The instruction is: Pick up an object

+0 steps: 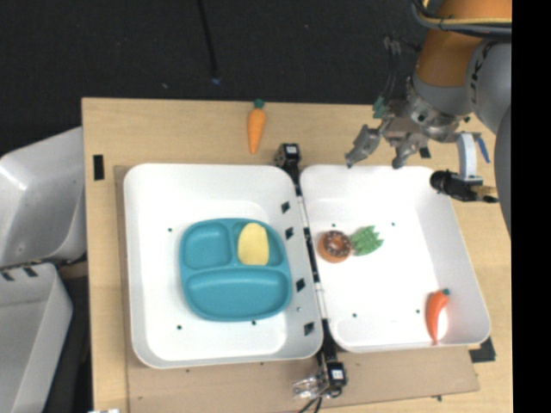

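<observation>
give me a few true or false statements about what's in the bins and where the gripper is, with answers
1. The yellow item lies in a compartment of the blue tray. True.
2. The donut is in the left bin. False: it lies in the right bin, beside the green leafy piece.
3. The gripper holds the donut. False: it hangs open above the right bin's far edge, holding nothing.
4. A carrot lies on the bench, outside the bins. True.

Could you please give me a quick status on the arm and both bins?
Gripper open, above right bin's far edge, holding nothing. Donut, green piece, red pepper untouched. Nothing in the way.
</observation>
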